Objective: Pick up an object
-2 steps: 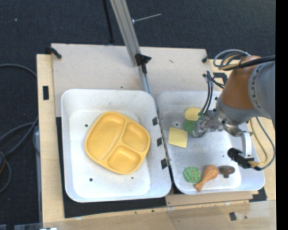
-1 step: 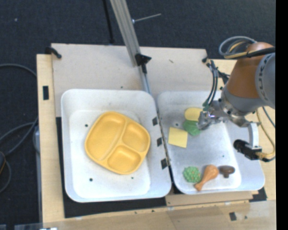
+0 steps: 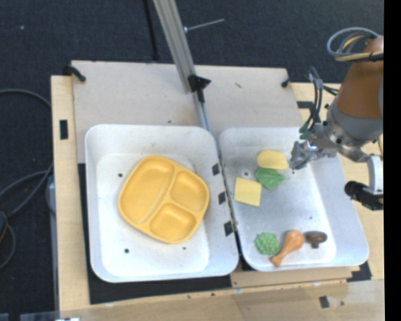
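The right bin [image 3: 334, 192] holds several toy foods. A yellow lemon-like piece [image 3: 272, 159] lies near the top, with a green leafy piece [image 3: 270, 177] just below it and a flat yellow square [image 3: 248, 192] to their left. Near the bin's front lie a green broccoli piece [image 3: 266, 243], an orange drumstick [image 3: 288, 245] and a brown mushroom [image 3: 315, 238]. My gripper [image 3: 299, 158] hangs low at the right of the lemon piece, close beside it. Nothing shows between its fingers.
The left bin [image 3: 107, 146] holds a yellow divided tray [image 3: 163, 198]. A slanted metal pole [image 3: 180, 52] rises behind the bins, ending at the gap between them. The arm's orange band [image 3: 361, 89] and grey wrist stand over the right bin's far right corner.
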You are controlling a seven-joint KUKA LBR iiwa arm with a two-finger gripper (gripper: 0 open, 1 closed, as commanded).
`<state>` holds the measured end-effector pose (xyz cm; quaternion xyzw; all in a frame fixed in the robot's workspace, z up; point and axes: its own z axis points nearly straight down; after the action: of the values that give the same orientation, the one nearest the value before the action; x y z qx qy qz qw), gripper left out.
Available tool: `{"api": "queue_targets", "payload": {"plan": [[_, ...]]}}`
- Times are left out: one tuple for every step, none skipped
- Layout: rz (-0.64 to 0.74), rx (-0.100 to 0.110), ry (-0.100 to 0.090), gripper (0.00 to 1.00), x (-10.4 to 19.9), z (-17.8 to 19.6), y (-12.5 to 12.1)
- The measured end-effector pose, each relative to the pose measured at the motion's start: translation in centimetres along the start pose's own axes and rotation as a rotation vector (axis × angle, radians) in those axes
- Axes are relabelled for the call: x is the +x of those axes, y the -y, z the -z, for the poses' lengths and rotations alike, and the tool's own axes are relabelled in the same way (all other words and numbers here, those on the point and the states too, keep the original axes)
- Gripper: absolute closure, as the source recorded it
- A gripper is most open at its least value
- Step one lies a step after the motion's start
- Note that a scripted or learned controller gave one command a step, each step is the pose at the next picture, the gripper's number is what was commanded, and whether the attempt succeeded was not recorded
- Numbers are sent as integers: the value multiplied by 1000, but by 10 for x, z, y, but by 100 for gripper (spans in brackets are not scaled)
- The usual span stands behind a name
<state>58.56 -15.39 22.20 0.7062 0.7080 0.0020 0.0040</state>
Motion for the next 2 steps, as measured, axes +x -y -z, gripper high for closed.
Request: {"api": "queue_targets", "payload": {"plan": [[2,7,-2,100,-1,3,-1],[5,7,-4,100,62,5,-7]]}}
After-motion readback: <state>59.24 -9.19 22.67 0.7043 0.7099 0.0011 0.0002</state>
